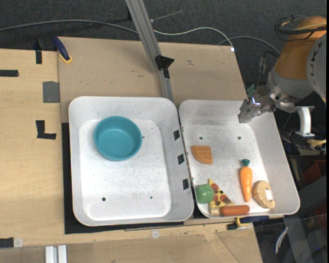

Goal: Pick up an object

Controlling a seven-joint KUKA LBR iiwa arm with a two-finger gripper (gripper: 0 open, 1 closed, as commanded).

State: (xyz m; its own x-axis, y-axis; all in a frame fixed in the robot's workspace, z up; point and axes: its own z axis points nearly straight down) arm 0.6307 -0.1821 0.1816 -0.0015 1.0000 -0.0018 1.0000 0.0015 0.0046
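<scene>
Red sausage: lies at the right bin's near rim, beside a green round toy.
Orange carrot: lies lengthwise, next to a tan bread piece.
Orange waffle wedge: mid-bin.
Teal round bowl: upright in the left bin.
Grey gripper: over the right bin's far right corner, nothing seen in it; aperture cannot be judged.
</scene>
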